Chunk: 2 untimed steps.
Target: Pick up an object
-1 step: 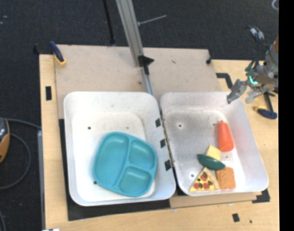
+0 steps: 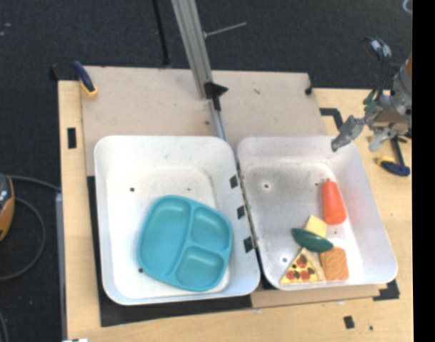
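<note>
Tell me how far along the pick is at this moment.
Nothing looks done yet. The gripper hangs at the far right rim of the right bin, with nothing visible between its fingers. The orange carrot, dark green piece and pizza slice all lie in that bin. Descent, grasp and lift remain.

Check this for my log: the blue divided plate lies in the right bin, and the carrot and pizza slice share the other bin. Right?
Not quite. The camera view shows the blue divided plate in the left bin; the carrot and pizza slice share the right bin.
</note>
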Each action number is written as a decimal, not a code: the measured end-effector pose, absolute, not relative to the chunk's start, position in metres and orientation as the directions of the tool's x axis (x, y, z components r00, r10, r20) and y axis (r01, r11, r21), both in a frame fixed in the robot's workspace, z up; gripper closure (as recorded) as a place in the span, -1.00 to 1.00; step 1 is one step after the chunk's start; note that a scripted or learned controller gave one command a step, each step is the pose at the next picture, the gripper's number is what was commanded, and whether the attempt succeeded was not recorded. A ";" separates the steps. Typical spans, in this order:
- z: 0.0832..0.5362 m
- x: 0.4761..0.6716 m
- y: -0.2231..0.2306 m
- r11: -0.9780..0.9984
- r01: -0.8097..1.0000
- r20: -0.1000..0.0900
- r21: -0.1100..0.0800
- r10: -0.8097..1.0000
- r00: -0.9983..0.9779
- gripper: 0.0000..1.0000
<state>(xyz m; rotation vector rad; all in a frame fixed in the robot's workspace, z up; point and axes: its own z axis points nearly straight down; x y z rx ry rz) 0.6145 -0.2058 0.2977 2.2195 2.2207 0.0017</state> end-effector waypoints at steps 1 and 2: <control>0.246 0.625 -0.207 0.002 1.000 -0.001 -0.002 1.000 -0.002 -1.00; 0.185 0.624 -0.202 0.002 1.000 -0.001 -0.004 1.000 -0.002 -1.00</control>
